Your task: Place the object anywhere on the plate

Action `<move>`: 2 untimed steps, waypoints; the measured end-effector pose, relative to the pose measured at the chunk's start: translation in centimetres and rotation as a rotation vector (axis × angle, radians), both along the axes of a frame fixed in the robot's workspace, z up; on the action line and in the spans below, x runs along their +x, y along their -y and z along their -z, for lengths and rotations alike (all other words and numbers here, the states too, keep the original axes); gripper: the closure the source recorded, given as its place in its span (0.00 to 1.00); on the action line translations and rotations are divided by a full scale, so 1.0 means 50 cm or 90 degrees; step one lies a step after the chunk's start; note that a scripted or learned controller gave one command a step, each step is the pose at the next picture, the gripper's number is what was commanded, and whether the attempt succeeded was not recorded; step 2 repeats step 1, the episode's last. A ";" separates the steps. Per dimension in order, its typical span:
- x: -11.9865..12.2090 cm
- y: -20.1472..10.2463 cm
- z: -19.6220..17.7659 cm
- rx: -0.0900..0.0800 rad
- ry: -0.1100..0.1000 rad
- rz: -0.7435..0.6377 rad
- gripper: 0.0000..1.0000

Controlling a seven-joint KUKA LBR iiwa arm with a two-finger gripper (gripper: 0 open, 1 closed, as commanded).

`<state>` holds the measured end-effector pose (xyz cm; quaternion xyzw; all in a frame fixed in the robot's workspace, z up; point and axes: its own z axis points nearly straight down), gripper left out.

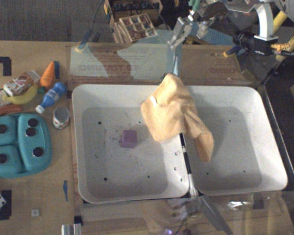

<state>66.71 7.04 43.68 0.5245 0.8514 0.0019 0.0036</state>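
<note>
A yellow cloth (pixel 174 112) hangs over the divider between the two white bins, drawn up to a peak at its top. My gripper (pixel 174 73) reaches down from the upper right on long thin fingers and is shut on that peak. The cloth's lower corner droops toward the right bin (pixel 245 146). A small purple block (pixel 128 138) lies on the floor of the left bin (pixel 98 175), just left of the cloth.
On the bench left of the bins lie a teal moulded tray (pixel 19 143), a small can (pixel 61 117), a blue bottle (pixel 51 97), a carrot (pixel 48 74) and a banana (pixel 22 97). A cardboard box (pixel 134 26) stands behind the bins.
</note>
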 end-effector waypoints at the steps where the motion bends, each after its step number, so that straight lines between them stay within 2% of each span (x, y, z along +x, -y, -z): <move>1: 0.000 0.183 0.134 0.000 -0.004 0.124 0.00; 2: 0.000 0.183 0.134 0.000 -0.004 0.124 0.00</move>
